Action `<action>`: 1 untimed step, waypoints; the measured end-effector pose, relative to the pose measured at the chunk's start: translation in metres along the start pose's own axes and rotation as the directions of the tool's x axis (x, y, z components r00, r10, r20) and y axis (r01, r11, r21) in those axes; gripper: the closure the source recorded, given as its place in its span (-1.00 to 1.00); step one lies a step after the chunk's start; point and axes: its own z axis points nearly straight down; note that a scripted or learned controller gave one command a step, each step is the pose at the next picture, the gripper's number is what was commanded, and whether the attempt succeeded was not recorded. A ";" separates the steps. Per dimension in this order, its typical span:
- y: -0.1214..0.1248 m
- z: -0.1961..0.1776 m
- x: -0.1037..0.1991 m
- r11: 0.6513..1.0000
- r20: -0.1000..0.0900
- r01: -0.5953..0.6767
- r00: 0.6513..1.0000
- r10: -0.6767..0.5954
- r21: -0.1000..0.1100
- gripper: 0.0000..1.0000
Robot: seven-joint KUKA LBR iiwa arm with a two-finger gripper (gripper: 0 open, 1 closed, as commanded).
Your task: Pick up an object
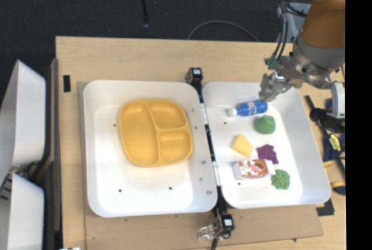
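The right bin [302,185] holds a blue bottle with a white cap [249,109], a green round piece [265,124], a yellow wedge [243,145], a purple piece [267,153], a red and white packet [251,169] and a green broccoli-like piece [281,179]. My gripper [271,90] hangs over the bin's back part, just above and right of the blue bottle. Nothing shows between its fingers.
The left bin [102,185] holds a yellow divided plate [156,131]. A black clip [193,75] sits at the back where the bins meet, and another clip [216,228] at the front. White boxes [23,115] stand at the far left.
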 end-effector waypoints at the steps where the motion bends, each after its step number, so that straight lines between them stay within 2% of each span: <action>1: 0.005 0.007 0.061 1.000 -0.002 0.004 1.000 -0.004 0.004 1.00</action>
